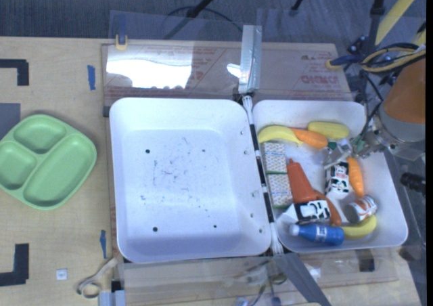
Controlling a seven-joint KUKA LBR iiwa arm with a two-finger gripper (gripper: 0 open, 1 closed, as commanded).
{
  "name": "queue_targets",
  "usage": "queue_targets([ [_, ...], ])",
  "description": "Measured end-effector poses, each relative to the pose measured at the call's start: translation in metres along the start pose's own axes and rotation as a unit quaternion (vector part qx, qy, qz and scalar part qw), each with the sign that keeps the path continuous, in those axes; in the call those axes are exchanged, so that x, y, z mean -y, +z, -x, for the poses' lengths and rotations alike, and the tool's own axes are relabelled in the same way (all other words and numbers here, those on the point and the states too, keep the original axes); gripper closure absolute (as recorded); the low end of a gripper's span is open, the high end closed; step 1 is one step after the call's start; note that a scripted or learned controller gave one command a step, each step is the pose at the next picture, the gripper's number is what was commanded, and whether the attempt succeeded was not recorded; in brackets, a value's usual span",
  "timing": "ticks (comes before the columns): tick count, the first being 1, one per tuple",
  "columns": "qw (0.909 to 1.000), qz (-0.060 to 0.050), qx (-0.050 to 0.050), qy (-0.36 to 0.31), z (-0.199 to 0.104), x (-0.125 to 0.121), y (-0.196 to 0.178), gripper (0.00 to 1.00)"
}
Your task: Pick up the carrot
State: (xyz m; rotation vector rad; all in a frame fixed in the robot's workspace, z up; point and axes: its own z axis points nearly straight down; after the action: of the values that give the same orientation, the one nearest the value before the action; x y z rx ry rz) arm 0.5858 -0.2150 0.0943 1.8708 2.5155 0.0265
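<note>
In the right bin an orange carrot lies near the back, between a yellow banana and a yellow lemon-like piece. A second orange, carrot-shaped piece lies further right, beside a black-and-white cow-patterned item. My gripper reaches in from the right and hangs low over the bin, between the two orange pieces and just right of the back carrot. Nothing is visibly held in it. The grey arm with its orange band stands over the bin's right rim.
The right bin also holds a red-orange cone, a cracker packet, a blue bottle, another banana and a black-and-white carton. The left bin adjoins it. A green divided plate lies far left.
</note>
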Motion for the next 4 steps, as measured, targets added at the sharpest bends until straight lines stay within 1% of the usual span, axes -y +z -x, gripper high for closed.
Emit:
queue_targets([
  [1, 1.0, 0.0, 0.0, 0.0, 0.0, 0.0, 0.0, 0.0],
  [2, 0.9978, -0.001, 0.006, -0.067, -0.02, 0.017, 0.001, 0.0],
  [3, 0.9767, -0.005, 0.003, -0.214, -0.049, 0.043, 0.006, 0.0],
  [4, 0.9612, -0.006, 0.002, -0.276, -0.003, 0.018, -0.024, 0.0],
])
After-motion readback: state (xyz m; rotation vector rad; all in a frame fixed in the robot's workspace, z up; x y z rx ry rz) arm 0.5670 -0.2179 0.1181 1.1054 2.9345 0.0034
